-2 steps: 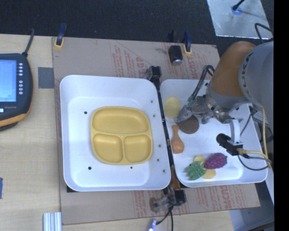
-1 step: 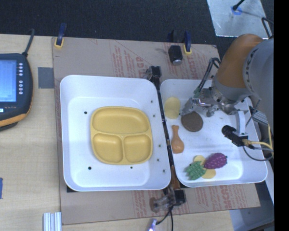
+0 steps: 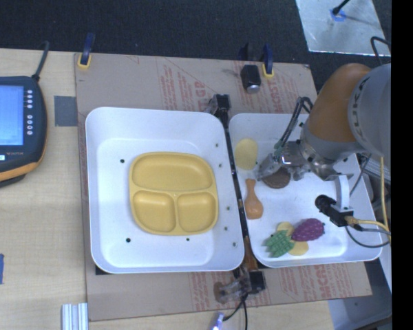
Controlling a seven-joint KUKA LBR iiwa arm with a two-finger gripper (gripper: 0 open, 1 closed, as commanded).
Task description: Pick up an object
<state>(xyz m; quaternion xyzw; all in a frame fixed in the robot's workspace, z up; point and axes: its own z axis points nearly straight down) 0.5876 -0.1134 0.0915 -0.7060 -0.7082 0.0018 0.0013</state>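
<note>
The tool (image 3: 281, 165) sits low in the right bin (image 3: 358, 253), right of centre in the frame, hanging off the grey arm (image 3: 361, 115) with its orange band. There's a brown roundish object (image 3: 277, 179) right under the tip, but honestly I can't tell how the tool is set or whether it has hold of anything, it's too cluttered with cables there.

Other stuff in that bin: a pale yellow piece (image 3: 246, 153) up by the left wall, a small wooden spoon (image 3: 252, 199) just below it, and at the bottom a purple grape bunch (image 3: 308, 229) beside a green toy (image 3: 279, 243) with bits of yellow under them.

Left bin (image 3: 103, 246) holds a yellow divided plate (image 3: 173, 192), sitting flat in the middle.

Both bins rest on a brown cardboard sheet (image 3: 158, 81) clamped down with blue clips (image 3: 87, 47) along its top edge. The cardboard lies on a light wood tabletop (image 3: 27, 253). At the left edge of the frame there's a teach pendant (image 3: 10, 126) with a blue screen. Top of the frame is dark floor (image 3: 193, 12) with a pale square patch (image 3: 337, 16) in the upper right.
</note>
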